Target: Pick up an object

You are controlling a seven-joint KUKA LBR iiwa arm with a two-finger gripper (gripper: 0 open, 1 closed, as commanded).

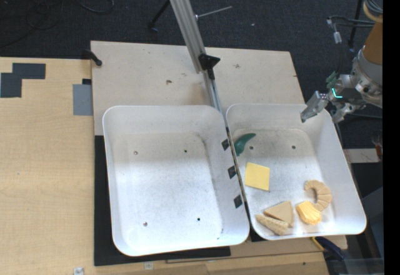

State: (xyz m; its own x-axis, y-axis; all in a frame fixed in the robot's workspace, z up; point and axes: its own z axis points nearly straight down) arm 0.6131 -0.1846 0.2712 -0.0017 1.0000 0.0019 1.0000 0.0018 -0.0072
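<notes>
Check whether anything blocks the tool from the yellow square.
Nothing visible does. The tool sits at the right bin's far right rim; the yellow square lies flat, apart from other pieces, with bare floor between.

We find the arm (374,49) cut off by the frame's right edge, so only its wrist end shows beside the right bin (350,174). The jaws at that bin's upper right corner are too small and blurred for us to read their setting. At the right bin's lower corner, a blue and yellow item (328,247) lies partly hidden under the rim; we cannot identify it. The counter (44,161) runs off the frame's left edge.
</notes>
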